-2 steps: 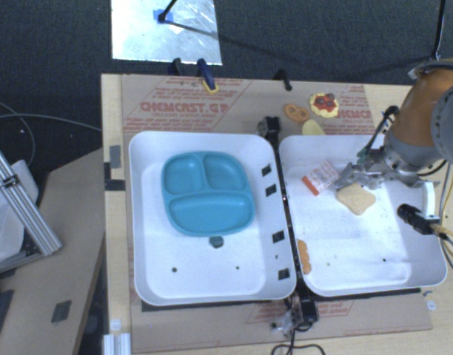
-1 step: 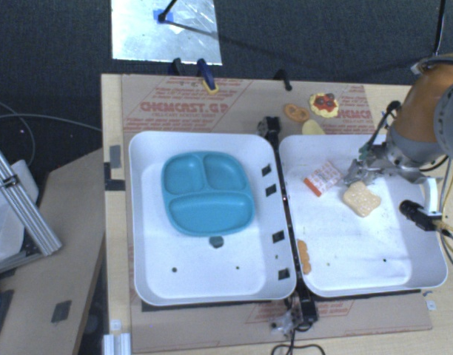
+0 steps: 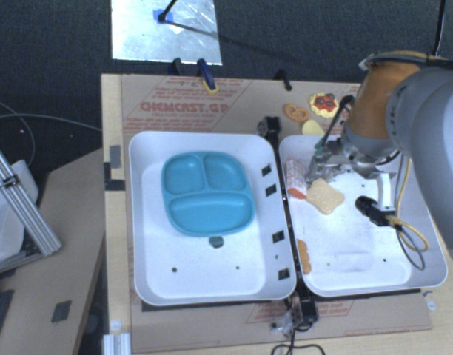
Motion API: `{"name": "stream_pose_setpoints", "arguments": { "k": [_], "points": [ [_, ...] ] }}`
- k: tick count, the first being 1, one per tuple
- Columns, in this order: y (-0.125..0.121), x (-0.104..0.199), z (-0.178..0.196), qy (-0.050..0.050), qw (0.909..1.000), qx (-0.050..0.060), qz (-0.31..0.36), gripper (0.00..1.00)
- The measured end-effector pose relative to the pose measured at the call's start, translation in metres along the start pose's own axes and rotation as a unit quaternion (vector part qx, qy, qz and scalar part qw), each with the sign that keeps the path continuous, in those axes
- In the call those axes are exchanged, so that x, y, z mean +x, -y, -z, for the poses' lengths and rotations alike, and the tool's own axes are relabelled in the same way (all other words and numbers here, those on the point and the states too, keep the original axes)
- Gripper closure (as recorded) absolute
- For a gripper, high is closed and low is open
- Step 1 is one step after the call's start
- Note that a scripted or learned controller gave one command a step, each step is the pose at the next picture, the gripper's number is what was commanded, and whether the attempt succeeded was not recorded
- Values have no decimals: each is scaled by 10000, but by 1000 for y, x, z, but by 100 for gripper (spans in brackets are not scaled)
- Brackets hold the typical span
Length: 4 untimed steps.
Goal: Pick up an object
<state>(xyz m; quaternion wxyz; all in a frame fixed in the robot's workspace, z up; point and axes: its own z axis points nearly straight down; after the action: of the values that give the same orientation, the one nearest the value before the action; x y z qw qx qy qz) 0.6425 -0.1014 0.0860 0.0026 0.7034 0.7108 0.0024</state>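
Gripper [image 3: 320,170] hovers beside bread slice [image 3: 325,196], near red-white packet [image 3: 295,174].

Reaching in from the right, big grey arm [image 3: 426,117] bending down low. Showing an orange band [image 3: 374,102] just above the wrist. Pointing the gripper [image 3: 320,170] down and to the left, metal end hanging low, fingers too small to make out.
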Motion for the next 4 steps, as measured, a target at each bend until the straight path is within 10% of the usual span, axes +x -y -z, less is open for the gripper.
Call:
{"name": "stream_pose_setpoints", "arguments": {
  "k": [1, 3, 4],
  "points": [
    [74, 66, 105, -22, 10000, 6, -6, 100],
    [155, 154, 99, -12, 10000, 50, -19, 100],
    [134, 200, 341, -31, 10000, -70, -8, 100]
  ]
}}
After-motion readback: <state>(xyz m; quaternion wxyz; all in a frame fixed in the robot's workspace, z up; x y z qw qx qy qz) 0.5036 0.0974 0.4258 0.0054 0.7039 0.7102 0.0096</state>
